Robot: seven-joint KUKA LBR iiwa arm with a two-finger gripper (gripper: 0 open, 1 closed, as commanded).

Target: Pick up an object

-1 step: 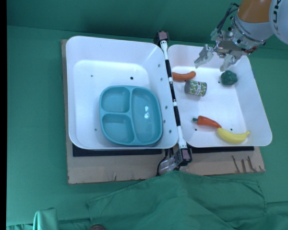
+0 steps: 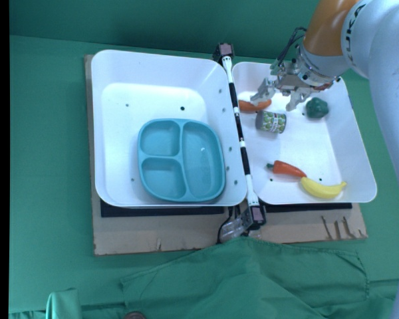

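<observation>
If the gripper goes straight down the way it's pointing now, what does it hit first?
Probably the small can, which lies just under the open gripper. The orange carrot sits by one fingertip and could be touched instead; depth is hard to judge from this slanted view.

- Two white bins side by side: left bin (image 2: 113, 78), right bin (image 2: 349, 158).
- One teal divided plate (image 2: 179, 159) in the left.
- Two carrots: one far (image 2: 249, 105), one near (image 2: 289, 169).
- One banana (image 2: 322, 189).
- One small can (image 2: 270, 121).
- One green broccoli piece (image 2: 316, 107).
</observation>
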